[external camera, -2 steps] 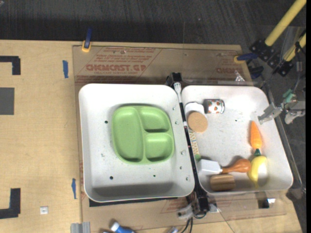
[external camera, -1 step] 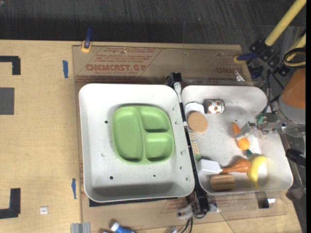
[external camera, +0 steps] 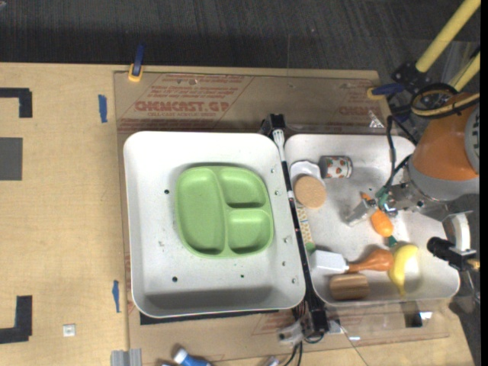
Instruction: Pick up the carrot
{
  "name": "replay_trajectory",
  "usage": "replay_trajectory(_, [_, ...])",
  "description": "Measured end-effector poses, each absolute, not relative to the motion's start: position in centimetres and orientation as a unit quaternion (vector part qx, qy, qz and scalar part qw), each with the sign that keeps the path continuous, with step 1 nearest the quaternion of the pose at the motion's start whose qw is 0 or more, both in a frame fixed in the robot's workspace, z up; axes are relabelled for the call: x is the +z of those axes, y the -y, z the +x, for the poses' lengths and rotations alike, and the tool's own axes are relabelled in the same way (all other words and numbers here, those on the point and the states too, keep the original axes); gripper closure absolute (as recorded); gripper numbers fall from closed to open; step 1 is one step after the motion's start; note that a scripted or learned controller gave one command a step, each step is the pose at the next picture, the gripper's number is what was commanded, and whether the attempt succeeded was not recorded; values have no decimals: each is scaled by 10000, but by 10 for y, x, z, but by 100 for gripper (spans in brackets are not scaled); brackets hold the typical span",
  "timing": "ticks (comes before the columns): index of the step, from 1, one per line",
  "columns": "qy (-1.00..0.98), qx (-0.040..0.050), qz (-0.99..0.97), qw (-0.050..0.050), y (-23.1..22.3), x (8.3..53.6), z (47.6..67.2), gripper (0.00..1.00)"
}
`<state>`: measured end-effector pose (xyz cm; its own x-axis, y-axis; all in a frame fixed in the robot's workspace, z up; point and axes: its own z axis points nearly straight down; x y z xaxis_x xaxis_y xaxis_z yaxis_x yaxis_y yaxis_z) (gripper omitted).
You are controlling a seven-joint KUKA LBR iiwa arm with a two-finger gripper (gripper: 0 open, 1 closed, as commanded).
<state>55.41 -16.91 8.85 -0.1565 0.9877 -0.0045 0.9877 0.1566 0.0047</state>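
The carrot (external camera: 380,222) is a small orange piece with a green stub at its lower end. It lies in the right bin (external camera: 358,152), toward that bin's right side. My gripper (external camera: 383,202) hangs directly over the carrot's upper end, at or just above it, and the wrist blocks the contact. The arm's orange band (external camera: 451,149) sits up and to the right of it. I cannot make out whether the carrot is held.
Below the carrot lie an orange tapered piece (external camera: 368,262), a yellow fruit (external camera: 405,268), a brown block (external camera: 349,286) and a white piece (external camera: 329,261). A tan disc (external camera: 309,192), a white cup (external camera: 301,170) and a small can (external camera: 335,168) sit upper left. A green divided plate (external camera: 200,212) lies in the left bin (external camera: 152,166).
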Motion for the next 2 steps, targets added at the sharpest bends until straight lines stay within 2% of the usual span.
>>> replay_trajectory(1, [-7597, 12, 6502, 104, 172, 101, 557, 100])
replay_trajectory(2, [-6574, 14, 7535, 19, 132, 199, 578, 100])
